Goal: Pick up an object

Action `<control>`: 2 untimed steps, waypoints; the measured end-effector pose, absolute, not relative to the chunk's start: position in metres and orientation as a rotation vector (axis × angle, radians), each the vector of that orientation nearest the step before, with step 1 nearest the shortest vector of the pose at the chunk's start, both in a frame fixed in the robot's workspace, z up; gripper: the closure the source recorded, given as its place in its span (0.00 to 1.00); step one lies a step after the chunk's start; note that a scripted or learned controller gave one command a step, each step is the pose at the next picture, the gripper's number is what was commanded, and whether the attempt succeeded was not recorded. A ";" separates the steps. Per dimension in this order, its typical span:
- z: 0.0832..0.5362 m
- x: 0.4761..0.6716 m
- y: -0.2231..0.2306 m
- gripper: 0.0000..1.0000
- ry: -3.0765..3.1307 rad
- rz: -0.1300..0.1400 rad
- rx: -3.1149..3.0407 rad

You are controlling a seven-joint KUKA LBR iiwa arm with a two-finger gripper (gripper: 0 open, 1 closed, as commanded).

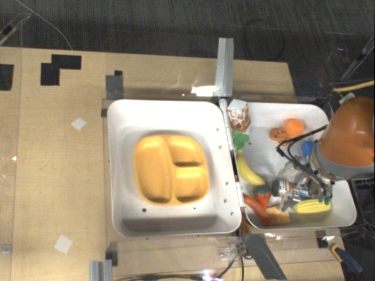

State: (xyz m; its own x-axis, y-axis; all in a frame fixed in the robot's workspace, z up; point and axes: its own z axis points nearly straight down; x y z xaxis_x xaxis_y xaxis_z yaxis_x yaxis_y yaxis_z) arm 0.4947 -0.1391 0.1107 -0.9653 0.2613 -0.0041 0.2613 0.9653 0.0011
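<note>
Illumination is even and moderately bright, coming from overhead. The left white bin (170,168) shows soft shading along its inner walls. A small glare patch sits on the bench just above that bin's upper right corner. Focus is slightly soft throughout; fine detail right of the bin is smeared.

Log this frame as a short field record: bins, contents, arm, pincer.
left bin: holds a yellow divided tray
right bin: holds the small items
items: banana, orange ball, corn cob, carrot, green piece, small packet at the far left corner
arm: over the right bin, near side
pincer: low among the items, beside the corn cob
grasp: cannot tell from this view
</note>
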 end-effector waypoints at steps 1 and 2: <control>0.089 0.585 -0.125 0.00 2.964 0.005 0.998; 0.089 0.621 -0.098 0.00 2.682 0.004 1.610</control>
